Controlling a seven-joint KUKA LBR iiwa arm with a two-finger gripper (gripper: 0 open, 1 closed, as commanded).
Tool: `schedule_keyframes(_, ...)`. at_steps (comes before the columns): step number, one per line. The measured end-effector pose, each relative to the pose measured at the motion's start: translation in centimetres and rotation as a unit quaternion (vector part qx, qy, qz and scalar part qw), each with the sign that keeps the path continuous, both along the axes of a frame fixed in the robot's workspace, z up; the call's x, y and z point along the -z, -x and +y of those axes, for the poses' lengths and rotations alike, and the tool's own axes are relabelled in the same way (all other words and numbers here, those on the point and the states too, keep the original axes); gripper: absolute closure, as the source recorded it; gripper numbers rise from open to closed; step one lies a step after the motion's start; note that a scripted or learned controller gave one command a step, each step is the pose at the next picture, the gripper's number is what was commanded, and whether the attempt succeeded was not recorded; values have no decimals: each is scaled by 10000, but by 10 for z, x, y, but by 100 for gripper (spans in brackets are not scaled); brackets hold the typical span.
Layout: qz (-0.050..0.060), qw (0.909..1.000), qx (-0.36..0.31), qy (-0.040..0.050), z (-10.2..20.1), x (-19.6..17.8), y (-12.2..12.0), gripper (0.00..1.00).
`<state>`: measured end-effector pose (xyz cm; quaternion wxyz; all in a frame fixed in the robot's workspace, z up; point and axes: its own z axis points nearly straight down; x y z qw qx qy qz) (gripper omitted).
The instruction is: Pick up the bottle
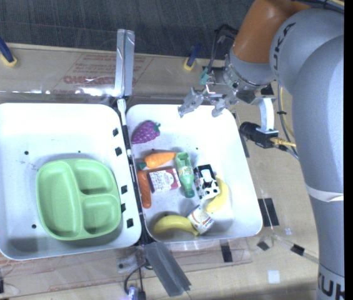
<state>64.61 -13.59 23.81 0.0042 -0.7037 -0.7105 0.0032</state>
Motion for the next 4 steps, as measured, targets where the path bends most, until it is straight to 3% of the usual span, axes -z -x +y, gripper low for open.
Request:
schedule_keyframes(1, -20, 10000, 30, 1, -31, -60, -11, 0)
schedule_keyframes(2, 0, 9989, -465, -2, 4, 65, 35, 0)
schedule_keyframes(3, -9, 9983, 580, 3, -22, 150, 72, 0)
schedule_keyframes(4, 29, 9985, 555, 1, -22, 144, 73, 100)
